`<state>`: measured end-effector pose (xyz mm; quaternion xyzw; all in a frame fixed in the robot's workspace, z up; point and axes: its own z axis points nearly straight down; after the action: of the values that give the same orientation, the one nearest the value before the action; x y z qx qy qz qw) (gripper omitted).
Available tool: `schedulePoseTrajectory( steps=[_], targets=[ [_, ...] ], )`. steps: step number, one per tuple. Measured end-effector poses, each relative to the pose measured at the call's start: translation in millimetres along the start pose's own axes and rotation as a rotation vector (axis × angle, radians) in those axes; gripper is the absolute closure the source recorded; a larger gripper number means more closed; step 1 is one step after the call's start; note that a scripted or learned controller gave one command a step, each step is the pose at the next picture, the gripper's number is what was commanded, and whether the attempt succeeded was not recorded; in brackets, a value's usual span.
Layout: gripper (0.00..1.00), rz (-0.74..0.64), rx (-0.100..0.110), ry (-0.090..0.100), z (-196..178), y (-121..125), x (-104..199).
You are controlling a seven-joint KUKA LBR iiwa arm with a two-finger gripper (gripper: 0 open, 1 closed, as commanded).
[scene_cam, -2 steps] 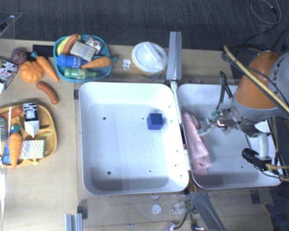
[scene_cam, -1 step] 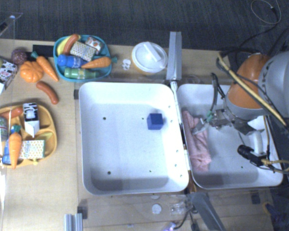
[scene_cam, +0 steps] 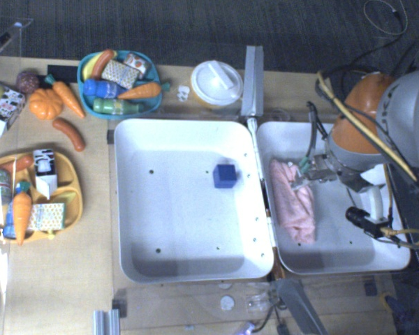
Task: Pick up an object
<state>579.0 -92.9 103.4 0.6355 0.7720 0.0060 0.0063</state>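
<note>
A: Claw [scene_cam: 304,175] is hanging low over the right bin [scene_cam: 349,257], its tip sitting at the upper edge of the pink cloth [scene_cam: 293,201]. Whether it is spread or closed, I cannot tell; it is too small and dark against the wrist.

B: Is the cloth being held?

A: Nothing is showing between any tips. The cloth is lying lengthwise just below and left of the claw, crumpled on the bin floor, touching or nearly touching the claw's end.

B: And behind the claw?

A: The grey arm [scene_cam: 405,117] with its orange band [scene_cam: 359,121] is looming to the right of it, with cables trailing across.

B: Going farther off?

A: Left of the claw, across the divider, a blue cube [scene_cam: 225,175] is sitting alone in the left bin [scene_cam: 160,257], well apart from the claw. Farther left and above, a white lidded tub [scene_cam: 217,82] is standing on the bench, then a blue bowl [scene_cam: 119,82] of toy food. Farthest left, a yellow tray [scene_cam: 33,197] is holding more toy food, with an orange pumpkin [scene_cam: 45,103] above it.
</note>
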Motion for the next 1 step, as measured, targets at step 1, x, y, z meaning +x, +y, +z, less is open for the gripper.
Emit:
schedulePoseTrajectory(
  steps=[1],
  targets=[
    [1.0, 0.108, 0.015, 0.0, -115.2, 52.2, -7.3]
  ],
)
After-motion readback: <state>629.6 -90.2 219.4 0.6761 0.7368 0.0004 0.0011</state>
